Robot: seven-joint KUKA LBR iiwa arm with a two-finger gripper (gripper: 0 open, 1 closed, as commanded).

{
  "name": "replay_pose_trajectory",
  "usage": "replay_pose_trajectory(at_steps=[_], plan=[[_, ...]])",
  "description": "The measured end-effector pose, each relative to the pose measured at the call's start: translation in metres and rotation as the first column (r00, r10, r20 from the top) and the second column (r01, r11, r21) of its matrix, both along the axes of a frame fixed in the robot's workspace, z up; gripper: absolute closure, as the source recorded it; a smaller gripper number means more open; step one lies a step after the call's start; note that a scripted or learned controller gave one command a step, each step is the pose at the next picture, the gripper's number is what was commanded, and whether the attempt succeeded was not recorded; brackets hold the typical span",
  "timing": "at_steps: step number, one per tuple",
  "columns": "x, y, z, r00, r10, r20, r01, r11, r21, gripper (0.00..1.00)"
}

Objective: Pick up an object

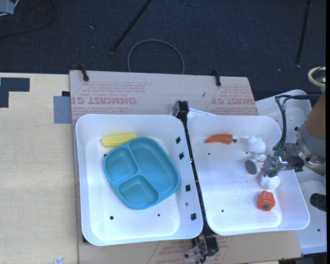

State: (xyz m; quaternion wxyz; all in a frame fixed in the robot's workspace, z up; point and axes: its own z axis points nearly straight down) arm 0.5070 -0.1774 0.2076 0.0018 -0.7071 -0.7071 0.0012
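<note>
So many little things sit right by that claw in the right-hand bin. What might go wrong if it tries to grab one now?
1. The gripper sits among a small grey round piece and two white lumpy objects. They are crowded, so it may nudge one aside or pinch two together.
2. The orange-red rounded toy lies near the right white bin's edge; a bump might push it against the wall.

Gripper [270,168] hangs over right bin [231,224] among small white objects [257,144]; blue tray [140,172] fills left bin [93,213].
</note>
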Motion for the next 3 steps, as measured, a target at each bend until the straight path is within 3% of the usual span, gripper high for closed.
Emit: replay_pose_trajectory(at_steps=[3], plan=[[0.000, 0.163, 0.015, 1.000, 0.004, 0.001, -0.004, 1.000, 0.001, 1.00]])
